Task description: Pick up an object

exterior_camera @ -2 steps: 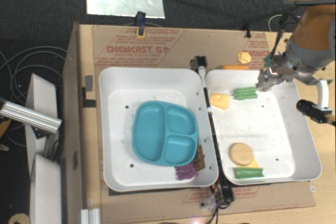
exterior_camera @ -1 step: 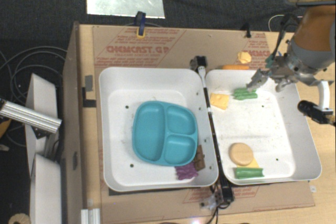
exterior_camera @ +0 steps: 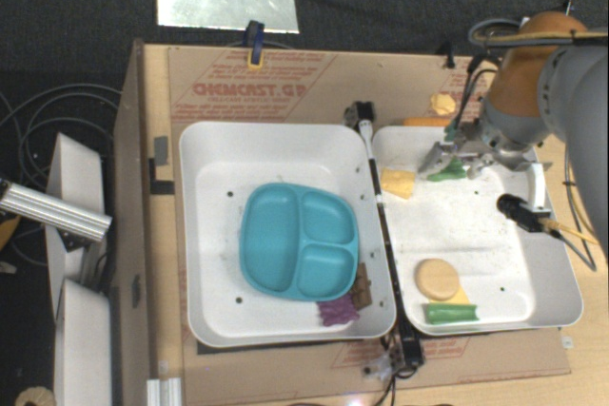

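Your hand (exterior_camera: pixel 455 162) is down at the back of the right bin (exterior_camera: pixel 533 299), sitting right on a green piece (exterior_camera: pixel 447 172). Honestly can't tell if it's gripped. A yellow chunk (exterior_camera: pixel 399 183) lies just beside it. The teal divided plate (exterior_camera: pixel 298 241) fills the left bin (exterior_camera: pixel 214 204).
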Available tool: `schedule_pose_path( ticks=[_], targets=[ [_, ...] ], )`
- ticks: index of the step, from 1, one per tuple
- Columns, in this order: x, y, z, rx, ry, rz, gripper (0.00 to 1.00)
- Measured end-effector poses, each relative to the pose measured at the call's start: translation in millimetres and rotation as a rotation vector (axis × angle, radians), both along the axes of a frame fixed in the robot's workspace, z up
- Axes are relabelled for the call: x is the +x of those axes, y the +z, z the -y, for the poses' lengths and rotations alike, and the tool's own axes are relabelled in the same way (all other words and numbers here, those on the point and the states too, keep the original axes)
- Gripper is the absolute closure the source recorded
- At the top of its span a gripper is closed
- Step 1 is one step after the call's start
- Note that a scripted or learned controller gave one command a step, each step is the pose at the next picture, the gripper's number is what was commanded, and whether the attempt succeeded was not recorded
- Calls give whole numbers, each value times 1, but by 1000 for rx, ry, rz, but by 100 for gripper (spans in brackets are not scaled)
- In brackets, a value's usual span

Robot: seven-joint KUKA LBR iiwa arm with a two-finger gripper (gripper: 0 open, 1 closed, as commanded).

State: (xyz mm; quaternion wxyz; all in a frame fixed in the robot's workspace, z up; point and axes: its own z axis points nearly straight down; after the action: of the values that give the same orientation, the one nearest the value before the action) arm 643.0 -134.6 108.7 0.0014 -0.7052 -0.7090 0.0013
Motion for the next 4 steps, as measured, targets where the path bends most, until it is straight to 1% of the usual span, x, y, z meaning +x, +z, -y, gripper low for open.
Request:
schedule_pose_path(
  ticks=[1,2,3,4],
  targets=[
    [27,-24,32,-2,-4,8,0],
    [27,-12,31,-3,0,11,100],
    [22,46,45,-3,-4,13,100],
    [21,42,44,-1,-2,7,0]
  ],
)
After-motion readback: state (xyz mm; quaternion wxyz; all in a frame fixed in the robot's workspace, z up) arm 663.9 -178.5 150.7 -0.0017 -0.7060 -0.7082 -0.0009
